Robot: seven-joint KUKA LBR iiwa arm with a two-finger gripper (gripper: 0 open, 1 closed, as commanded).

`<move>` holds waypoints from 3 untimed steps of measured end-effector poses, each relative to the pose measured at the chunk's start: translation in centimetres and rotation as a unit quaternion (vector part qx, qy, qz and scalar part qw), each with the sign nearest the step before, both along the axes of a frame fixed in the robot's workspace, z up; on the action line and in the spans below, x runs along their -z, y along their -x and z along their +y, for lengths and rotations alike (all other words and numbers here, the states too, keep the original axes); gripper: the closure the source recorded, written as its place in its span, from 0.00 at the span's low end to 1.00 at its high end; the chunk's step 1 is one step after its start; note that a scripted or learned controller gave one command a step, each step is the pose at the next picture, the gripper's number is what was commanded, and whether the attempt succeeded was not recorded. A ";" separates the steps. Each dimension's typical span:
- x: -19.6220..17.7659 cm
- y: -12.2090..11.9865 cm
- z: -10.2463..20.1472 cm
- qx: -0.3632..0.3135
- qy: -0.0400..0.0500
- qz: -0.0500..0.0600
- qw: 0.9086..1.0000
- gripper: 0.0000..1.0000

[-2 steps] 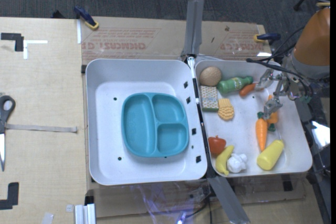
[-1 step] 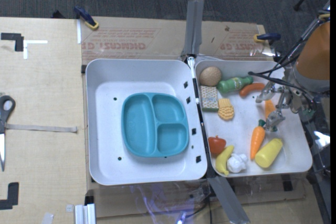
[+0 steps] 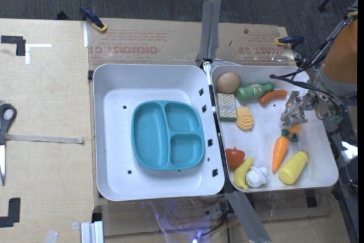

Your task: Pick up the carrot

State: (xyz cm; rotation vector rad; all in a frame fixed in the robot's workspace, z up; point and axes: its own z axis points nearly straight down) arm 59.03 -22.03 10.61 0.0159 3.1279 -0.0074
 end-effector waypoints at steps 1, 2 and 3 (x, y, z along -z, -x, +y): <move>0.0 0.0 0.0 0.000 0.000 0.000 1.000 0.00; -1.1 -0.3 0.1 -0.001 0.001 -0.003 1.000 1.00; 1.3 8.2 -0.2 -0.104 -0.001 0.005 0.995 1.00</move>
